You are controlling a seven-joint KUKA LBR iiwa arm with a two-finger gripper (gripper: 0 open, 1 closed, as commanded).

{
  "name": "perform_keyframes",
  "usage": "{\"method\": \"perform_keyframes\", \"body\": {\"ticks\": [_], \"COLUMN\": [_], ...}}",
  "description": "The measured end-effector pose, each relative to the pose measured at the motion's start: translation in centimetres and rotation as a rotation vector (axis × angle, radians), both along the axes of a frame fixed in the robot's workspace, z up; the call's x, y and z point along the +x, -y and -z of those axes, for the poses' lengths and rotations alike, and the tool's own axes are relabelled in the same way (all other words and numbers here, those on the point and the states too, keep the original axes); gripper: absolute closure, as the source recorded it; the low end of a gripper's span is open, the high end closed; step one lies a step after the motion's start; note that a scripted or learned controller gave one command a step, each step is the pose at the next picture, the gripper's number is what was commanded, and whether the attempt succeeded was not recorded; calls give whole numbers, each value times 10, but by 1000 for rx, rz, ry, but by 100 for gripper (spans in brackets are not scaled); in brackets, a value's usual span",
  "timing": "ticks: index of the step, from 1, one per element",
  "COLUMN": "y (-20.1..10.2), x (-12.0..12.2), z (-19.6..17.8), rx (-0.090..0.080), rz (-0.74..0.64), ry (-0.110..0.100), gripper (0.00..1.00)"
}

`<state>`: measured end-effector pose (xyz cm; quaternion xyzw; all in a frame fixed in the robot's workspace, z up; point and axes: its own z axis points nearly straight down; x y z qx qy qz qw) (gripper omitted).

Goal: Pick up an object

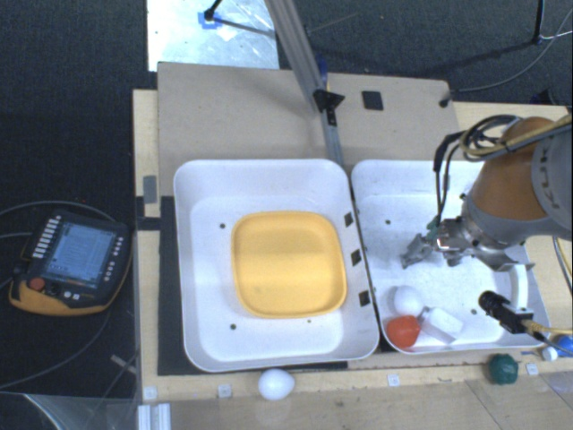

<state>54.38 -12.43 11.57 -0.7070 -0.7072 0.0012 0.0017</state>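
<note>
Overhead, the jaws [421,251] hover above the right bin [387,195].

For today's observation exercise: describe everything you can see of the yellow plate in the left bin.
The yellow plate is a square dish with rounded corners and a low raised rim around a flat, slightly paler centre. It looks like matte plastic, plain and unmarked. It lies flat and right way up near the middle of the left bin, resting on the white floor, its edges roughly parallel to the bin walls. Nothing lies on it, and nothing but the bin touches it. The gripper is over the other bin.
</note>
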Motion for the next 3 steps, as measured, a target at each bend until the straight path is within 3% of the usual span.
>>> {"method": "perform_keyframes", "body": {"ticks": [1,2,3], "y": [0,0,-2], "x": [0,1,-2], "z": [26,15,-28], "rx": [0,-1,-1], "rz": [0,1,0], "ry": [3,6,8], "gripper": [0,100,100]}}
